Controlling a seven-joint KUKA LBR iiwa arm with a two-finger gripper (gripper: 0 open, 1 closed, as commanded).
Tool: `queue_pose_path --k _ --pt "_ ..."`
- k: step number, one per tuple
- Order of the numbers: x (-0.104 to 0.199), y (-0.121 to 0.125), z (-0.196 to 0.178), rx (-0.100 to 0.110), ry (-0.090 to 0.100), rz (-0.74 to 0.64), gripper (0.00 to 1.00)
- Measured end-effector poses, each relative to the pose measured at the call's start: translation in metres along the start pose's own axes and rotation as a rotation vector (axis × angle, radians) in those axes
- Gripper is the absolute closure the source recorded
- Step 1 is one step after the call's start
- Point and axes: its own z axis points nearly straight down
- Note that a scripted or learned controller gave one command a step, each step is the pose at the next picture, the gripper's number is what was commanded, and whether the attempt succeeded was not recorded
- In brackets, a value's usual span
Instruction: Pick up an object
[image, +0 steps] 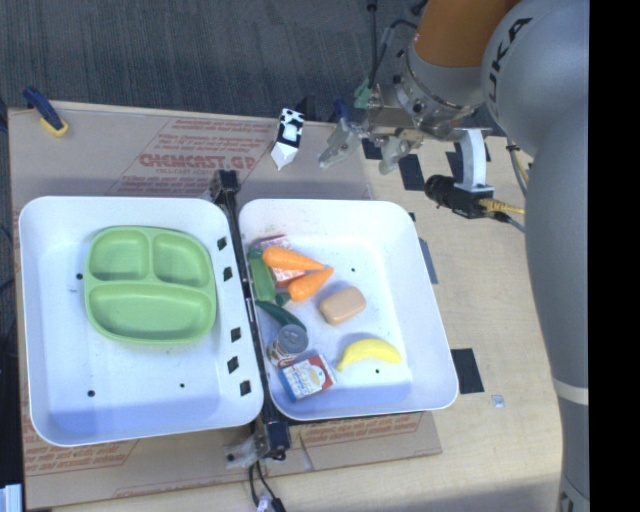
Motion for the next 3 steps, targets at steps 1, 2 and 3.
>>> queue_pose_path --k 1,2,3 --pt "-0.058 0.0 -0.019 -0.001 0.0 0.001 0.0" --pt "-0.021 -0.041 -0.029 0.0 0.001 -0.001 0.0" --pt "-0.021 -0.04 -0.039 -0.002 0.001 -0.007 1.0"
